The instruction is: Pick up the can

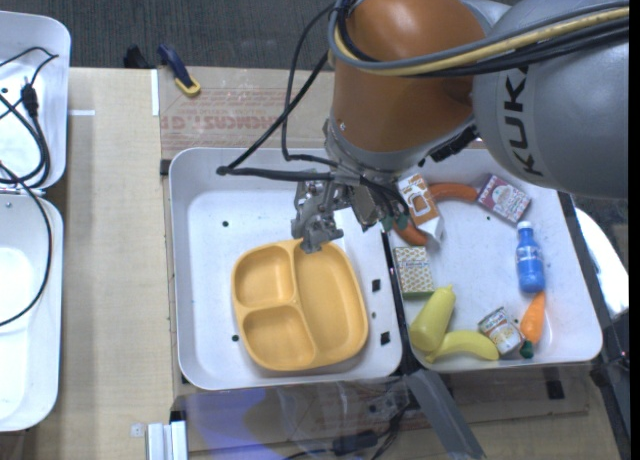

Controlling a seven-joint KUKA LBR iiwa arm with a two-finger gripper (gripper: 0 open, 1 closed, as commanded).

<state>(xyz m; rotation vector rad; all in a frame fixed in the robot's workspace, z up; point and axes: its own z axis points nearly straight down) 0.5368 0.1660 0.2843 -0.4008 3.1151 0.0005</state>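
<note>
- Gripper (318,224) hangs over the L bin (200,278), just above the 12 o'clock edge of a yellow divided plate (297,306).
- Claw state: can't tell, the wrist and cables block the view. Nothing visible in its grasp.
- Can (497,331) is in the R bin (572,278), toward the bin's 5 o'clock corner, lying tilted, label up.
- From the gripper the can sits at approx 4 o'clock, well apart, across the wall between the bins.
- Around the can: banana (465,346) touching at its 8 o'clock; carrot (533,318) just beside at 2 o'clock.
- Yellow pear-shaped fruit (432,316) is at the can's 9 o'clock, resting against the banana.
- Blue bottle (529,260) is at the can's 1 o'clock, near but apart.
- Sausage (455,191) and a small pink box (503,198) are at the R bin's 12 o'clock side.
- Arm covers the top centre of the view.
</note>
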